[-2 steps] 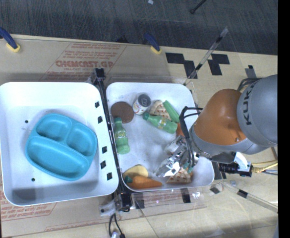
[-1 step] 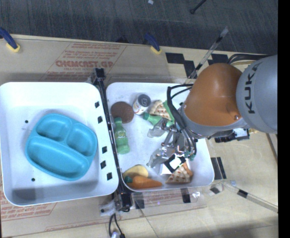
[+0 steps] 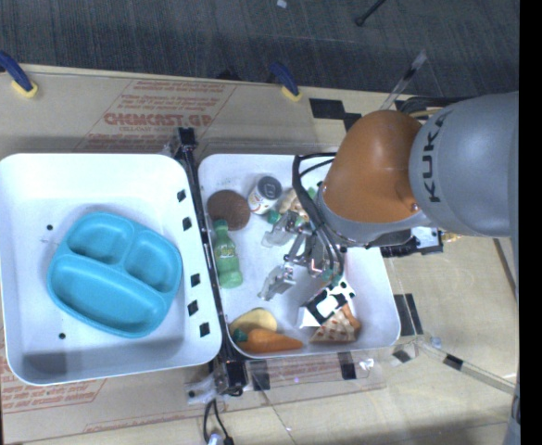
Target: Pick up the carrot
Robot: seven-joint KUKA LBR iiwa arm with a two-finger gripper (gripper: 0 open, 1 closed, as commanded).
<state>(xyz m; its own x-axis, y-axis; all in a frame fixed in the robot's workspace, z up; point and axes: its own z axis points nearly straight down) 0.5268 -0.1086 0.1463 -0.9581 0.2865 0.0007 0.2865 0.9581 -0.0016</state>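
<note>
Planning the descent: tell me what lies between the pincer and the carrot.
In the camera view, bare white bin floor separates the pincer from the carrot. A yellow fruit touches the carrot's upper left side, just beside that stretch.

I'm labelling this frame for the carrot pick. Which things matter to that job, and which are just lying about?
Part of the job:
- carrot, at the near edge of the right bin
- claw, above the middle of that bin

Just lying about:
- green bottle
- brown round item
- small can
- yellow item beside the carrot
- pizza slice
- blue divided tray in the left bin
</note>
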